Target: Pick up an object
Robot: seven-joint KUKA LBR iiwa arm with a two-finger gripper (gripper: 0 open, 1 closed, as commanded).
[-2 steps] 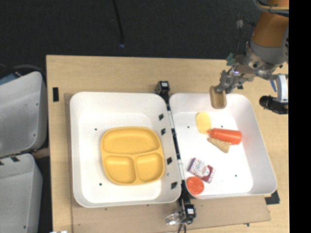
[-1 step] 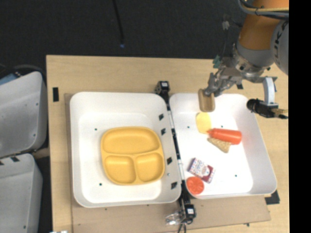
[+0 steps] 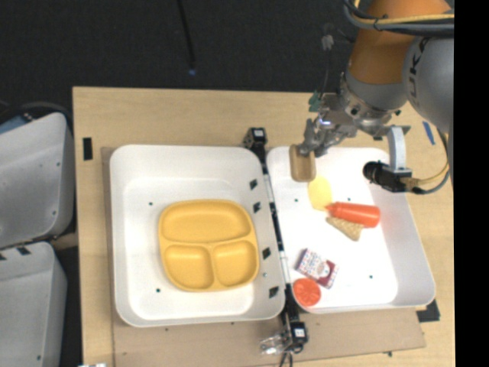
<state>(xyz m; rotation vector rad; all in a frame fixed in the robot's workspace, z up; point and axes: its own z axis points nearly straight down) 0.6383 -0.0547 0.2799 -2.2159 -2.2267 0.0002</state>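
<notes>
- The right bin is the landmark: it carries the loose things, which is why the arm works over it.
- At its upper left corner a tan block stands just below the gripper, apparently upright, perhaps because it hangs from the fingers rather than lying flat.
- The fingers look closed around the block's top, though at this size I cannot tell this for certain.
- Toward the bin's middle lie a yellow piece, a carrot and a cracker, touching or nearly so.
- Near its lower left sit a packet and a red disc.
- Left of this bin, the second bin holds a yellow tray.
- My judgement: the lift of the block is under way or about to start.
</notes>
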